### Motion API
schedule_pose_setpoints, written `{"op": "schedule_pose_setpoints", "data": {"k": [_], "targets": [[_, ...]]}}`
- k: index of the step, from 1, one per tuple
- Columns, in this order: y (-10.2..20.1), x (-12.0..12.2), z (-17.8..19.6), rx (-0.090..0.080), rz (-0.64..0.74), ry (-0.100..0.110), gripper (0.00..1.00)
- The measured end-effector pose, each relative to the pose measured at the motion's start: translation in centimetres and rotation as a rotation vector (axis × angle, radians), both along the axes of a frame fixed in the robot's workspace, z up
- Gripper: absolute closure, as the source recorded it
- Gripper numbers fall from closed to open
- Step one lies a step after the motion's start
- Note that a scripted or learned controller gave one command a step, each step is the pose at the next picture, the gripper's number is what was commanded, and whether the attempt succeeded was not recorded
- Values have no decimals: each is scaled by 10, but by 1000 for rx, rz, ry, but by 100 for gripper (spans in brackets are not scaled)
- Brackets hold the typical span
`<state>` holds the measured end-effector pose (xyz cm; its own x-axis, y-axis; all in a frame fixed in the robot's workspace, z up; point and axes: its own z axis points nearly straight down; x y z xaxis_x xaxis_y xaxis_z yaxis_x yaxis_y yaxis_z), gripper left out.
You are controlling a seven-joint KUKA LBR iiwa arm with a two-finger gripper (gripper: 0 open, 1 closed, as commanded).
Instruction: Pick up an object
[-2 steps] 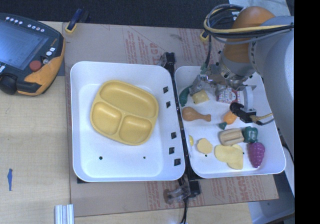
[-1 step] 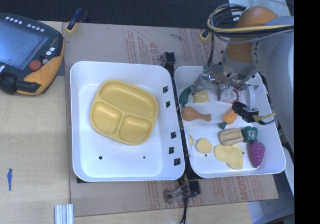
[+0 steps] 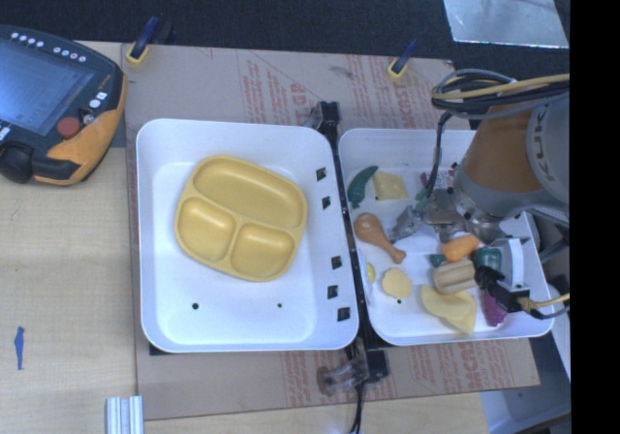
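My gripper (image 3: 415, 216) hangs low over the middle of the right bin (image 3: 387, 330), below the arm's orange band (image 3: 499, 153). Just left of it lies a tan toy drumstick (image 3: 378, 235). A green pepper-like piece (image 3: 360, 182) and a pale yellow block (image 3: 389, 186) sit toward the bin's far left. An orange carrot piece (image 3: 458, 248) and a wooden cylinder (image 3: 452, 276) lie right of the gripper. A yellow disc (image 3: 395, 282), a yellow wedge (image 3: 449, 308) and a purple piece (image 3: 492, 308) rest near the front.
The left bin (image 3: 160, 316) holds a yellow divided plate (image 3: 240, 217). A black clip strip (image 3: 336, 219) joins the two bins. A teach pendant (image 3: 53, 105) lies on the bench at the far left. Cables (image 3: 484, 85) loop above the arm.
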<state>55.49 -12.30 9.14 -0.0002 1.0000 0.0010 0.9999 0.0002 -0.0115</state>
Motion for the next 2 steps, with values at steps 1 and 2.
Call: {"op": "schedule_pose_setpoints", "data": {"k": [1,2], "targets": [[-79,90,115,-10,3,-26,0],[-59,45,-6,2,4,2,0]]}}
